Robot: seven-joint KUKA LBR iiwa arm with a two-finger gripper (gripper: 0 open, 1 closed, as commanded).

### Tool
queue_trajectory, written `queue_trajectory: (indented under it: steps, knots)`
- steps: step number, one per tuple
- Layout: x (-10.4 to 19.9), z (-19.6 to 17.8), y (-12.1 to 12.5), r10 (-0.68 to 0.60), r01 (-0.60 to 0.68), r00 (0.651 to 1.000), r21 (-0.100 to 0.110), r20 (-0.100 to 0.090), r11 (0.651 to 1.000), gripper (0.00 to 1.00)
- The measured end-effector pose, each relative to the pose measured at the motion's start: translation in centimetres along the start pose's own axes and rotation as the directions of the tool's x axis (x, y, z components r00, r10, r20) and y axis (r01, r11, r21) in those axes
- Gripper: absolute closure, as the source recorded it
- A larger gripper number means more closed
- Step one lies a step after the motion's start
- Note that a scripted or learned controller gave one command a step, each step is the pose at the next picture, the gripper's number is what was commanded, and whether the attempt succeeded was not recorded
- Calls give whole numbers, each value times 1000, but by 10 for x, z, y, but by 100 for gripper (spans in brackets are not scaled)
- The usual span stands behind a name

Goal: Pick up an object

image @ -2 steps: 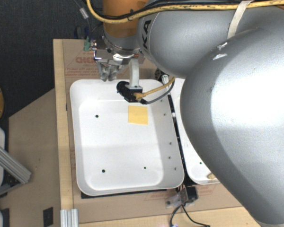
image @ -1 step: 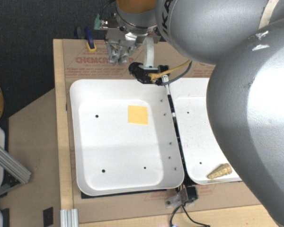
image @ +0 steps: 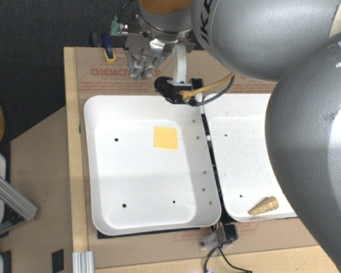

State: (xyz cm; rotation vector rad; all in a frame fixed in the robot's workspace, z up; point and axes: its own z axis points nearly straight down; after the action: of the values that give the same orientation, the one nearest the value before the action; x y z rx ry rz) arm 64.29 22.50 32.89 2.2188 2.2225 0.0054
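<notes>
A flat yellow square [image: 165,138] lies in the upper middle of the left bin [image: 102,209], its edges roughly square with the bin walls, so it offers no long axis to line up on. A tan cone-shaped piece [image: 264,206] rests near the front rim of the right bin [image: 238,152], pointing toward the front left. The gripper [image: 143,68] hangs above the bench beyond the left bin's far rim, holding nothing; whether it is spread or closed cannot be told. The square lies nearer it, toward the front and slightly right.
</notes>
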Motion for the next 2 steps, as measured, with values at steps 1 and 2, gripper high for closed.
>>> queue_trajectory:
  steps: [1, 2]
  knots:
    - [-1, 37, -47, 1, -1, 1000, 11, 3, 1000, 100]
    - [0, 12, -58, 1, -1, 1000, 2, 0, 1000, 100]
